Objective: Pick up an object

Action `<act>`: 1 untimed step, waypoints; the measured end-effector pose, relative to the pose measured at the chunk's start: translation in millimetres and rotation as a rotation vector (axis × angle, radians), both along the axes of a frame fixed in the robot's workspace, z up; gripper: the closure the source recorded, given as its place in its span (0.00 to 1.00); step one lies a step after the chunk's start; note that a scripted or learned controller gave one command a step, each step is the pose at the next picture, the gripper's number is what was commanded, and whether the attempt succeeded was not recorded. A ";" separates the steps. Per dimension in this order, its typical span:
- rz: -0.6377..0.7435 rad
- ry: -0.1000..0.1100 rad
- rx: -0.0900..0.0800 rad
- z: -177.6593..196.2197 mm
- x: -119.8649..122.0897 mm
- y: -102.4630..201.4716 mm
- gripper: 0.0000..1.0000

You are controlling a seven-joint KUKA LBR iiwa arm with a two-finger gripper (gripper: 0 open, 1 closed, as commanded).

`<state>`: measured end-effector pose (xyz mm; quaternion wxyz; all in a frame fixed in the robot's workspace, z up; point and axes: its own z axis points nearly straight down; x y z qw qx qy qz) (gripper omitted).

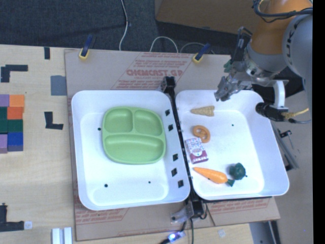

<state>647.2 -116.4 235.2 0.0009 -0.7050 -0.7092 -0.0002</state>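
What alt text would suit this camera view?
A robot arm's end effector hovers over the right bin, which holds a cone, pretzel, packet and carrot. The left bin holds a green tray.

My arm (299, 29) is smooth grey and glossy orange. Below me, two white bins (84, 136) look like smooth plastic, the green tray (134, 136) matt plastic, on a brown cardboard sheet (147, 75) with red print.

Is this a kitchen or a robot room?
Probably a robot lab, not a kitchen. A robot arm reaches over two white bins on a cardboard-covered bench. The food looks like toys: a carrot and a pretzel, beside a green divided plate.
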 end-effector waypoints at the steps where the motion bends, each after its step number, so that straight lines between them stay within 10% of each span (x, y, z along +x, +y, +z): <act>1: 0.001 0.000 0.000 7.8 -0.5 54.7 1.00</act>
